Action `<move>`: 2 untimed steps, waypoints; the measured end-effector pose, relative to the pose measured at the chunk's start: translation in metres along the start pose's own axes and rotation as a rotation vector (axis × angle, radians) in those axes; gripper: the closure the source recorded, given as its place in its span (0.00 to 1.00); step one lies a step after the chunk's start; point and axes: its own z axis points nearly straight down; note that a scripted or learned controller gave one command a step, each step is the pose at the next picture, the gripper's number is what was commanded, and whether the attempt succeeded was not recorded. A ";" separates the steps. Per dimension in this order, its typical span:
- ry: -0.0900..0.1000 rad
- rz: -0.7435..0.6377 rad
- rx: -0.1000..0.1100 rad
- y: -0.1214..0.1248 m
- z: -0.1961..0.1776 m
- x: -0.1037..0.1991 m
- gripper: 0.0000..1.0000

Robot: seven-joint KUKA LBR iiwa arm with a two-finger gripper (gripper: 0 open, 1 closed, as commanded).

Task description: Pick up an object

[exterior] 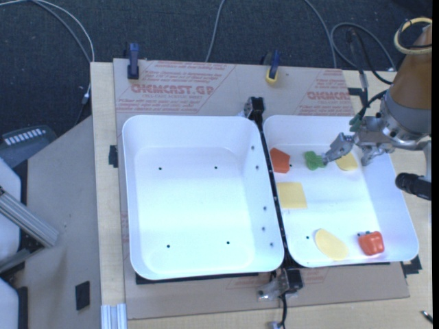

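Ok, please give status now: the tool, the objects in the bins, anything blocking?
Tool low over right bin, far end. Nearest: green piece and pale yellow piece, neither seen held. Nothing blocking.

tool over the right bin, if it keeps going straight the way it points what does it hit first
Most likely the small green object: the tool angles down and leftward, one finger tip right beside it. Height above the right bin floor is hard to judge.

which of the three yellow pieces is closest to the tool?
The small yellow piece at the right bin's far side, right beside the tool. The yellow square and yellow oval lie nearer the camera.
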 end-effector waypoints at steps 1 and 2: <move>-0.001 -0.001 -0.006 0.001 -0.003 0.000 0.00; 0.000 -0.001 -0.002 0.011 0.049 0.002 0.00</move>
